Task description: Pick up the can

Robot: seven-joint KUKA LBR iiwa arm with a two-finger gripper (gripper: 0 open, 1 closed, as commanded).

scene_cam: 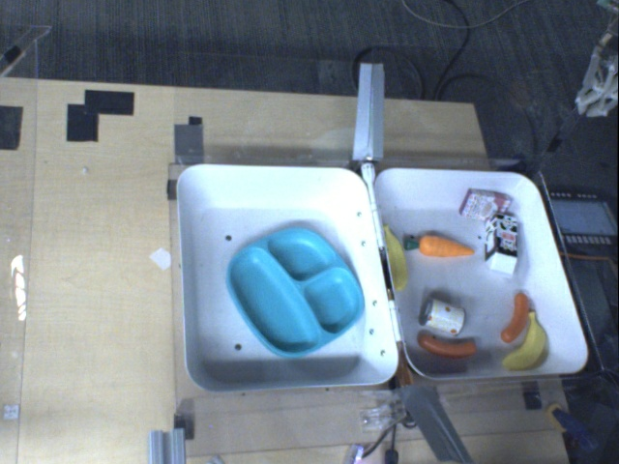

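Surface: pale wooden bench [87, 288] on dark floor, bearing two white bins side by side.

Left bin [203, 259]: one blue divided plate [295, 290].

Right bin [551, 259], near to far:
- red sausage [447, 346] and banana [527, 346] at the near wall;
- can [442, 314], lying on its side just behind the red sausage, label blurred;
- orange-red sausage [515, 319], beside the banana;
- carrot [445, 247], mid-bin;
- second banana [395, 257] against the dividing wall, partly hidden by it;
- small box [503, 238] and pink packet [484, 203], print unreadable.

Gripper [598, 80]: pale shape over the floor at the far right, well apart from the can, cut off by the frame edge. Whether open or closed cannot be told.
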